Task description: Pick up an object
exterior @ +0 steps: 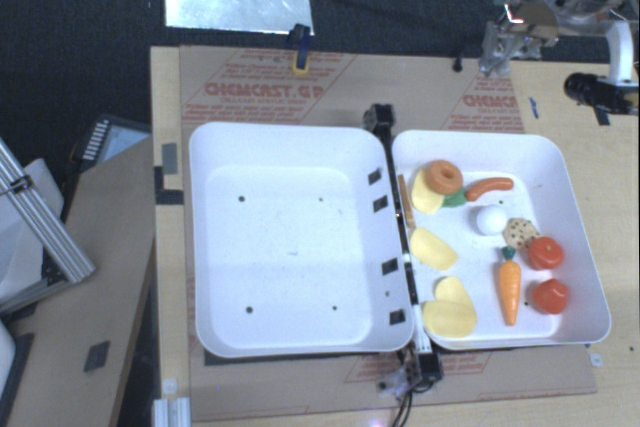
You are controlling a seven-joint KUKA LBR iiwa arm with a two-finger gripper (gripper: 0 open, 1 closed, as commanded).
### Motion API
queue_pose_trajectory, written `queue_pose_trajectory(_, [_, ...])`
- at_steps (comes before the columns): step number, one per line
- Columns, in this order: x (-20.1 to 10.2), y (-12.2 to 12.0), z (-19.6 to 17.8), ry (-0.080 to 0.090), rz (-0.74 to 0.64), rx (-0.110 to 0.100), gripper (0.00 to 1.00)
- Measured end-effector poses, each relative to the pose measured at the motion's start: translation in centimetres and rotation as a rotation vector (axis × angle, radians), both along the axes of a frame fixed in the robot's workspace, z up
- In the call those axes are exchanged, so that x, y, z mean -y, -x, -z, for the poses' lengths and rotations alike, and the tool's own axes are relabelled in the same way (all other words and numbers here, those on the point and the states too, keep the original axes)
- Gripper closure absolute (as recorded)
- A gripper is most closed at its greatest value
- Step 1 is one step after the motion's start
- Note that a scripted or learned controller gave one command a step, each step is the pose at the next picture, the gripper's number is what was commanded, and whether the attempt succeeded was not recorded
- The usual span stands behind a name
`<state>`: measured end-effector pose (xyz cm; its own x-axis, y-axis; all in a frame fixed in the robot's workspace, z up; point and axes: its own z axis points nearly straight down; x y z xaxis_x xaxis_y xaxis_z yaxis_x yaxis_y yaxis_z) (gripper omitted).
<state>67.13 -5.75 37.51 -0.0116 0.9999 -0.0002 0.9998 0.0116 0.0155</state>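
Seen from above, the right bin point(575, 215) carries a crowd of toy food: a doughnut point(443, 178), a sausage point(489, 186), a white egg point(491, 220), a carrot point(509, 287), two tomatoes point(546, 253) and several yellow pieces point(433, 248). The left bin point(215, 155) adjoins it. The gripper point(497, 50) hangs well beyond the bins' far edge, apart from all food; its grip cannot be made out.

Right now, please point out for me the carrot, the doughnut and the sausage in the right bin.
carrot point(509, 289), camera view, middle of its orange body.
doughnut point(443, 179), camera view, its ring's near side.
sausage point(489, 186), camera view, middle of its length.
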Motion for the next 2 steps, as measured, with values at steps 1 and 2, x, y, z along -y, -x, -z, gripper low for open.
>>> queue_pose_trajectory(1, [-3.0, 9.9, -5.2, -0.002, 0.005, -0.016, 1.0])
queue_pose_trajectory(2, [-5.2, 3.8, -12.7, 0.001, 0.005, -0.003, 1.0])
